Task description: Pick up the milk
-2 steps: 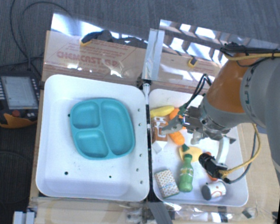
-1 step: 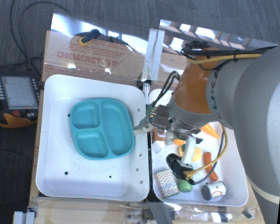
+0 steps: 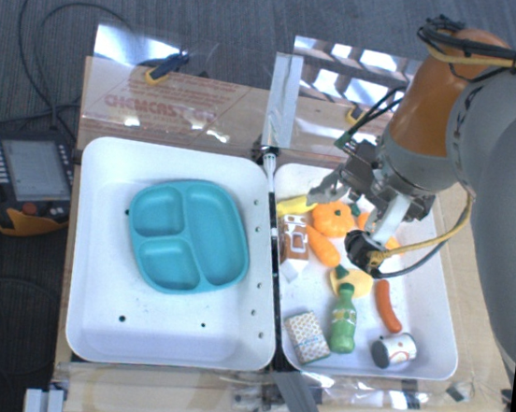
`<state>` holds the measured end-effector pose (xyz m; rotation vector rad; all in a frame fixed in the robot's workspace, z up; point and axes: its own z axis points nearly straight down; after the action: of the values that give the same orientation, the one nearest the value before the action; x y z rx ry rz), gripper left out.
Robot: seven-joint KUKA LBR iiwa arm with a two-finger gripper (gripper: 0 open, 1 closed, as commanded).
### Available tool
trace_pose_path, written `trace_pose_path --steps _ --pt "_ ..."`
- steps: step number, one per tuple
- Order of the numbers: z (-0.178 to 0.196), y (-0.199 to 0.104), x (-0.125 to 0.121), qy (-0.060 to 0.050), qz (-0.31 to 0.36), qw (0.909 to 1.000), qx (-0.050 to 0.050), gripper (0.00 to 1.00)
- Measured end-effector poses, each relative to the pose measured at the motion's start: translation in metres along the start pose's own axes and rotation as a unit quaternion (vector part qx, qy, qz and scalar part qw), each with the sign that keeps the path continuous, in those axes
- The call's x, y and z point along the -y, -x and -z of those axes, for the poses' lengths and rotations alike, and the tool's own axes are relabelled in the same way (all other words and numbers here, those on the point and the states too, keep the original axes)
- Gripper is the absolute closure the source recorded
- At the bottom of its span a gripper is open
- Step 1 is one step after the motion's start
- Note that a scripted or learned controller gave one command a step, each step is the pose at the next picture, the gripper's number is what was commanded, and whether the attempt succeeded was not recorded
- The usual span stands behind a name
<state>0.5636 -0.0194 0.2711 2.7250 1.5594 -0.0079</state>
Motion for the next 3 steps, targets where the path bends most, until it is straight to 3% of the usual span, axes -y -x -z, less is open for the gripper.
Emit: trace_pose_path --steps 1,2,3 --pt "-0.089 -0.048 0.072 -0.002 -0.111 0.9938 0.000 0.00" --pt "-0.076 -0.046 0.043 -0.001 -0.053 0.9986 0.000 0.00" --pt "-0.126 -0.078 0.049 0.010 -0.054 0.9985 0.003 0.00"
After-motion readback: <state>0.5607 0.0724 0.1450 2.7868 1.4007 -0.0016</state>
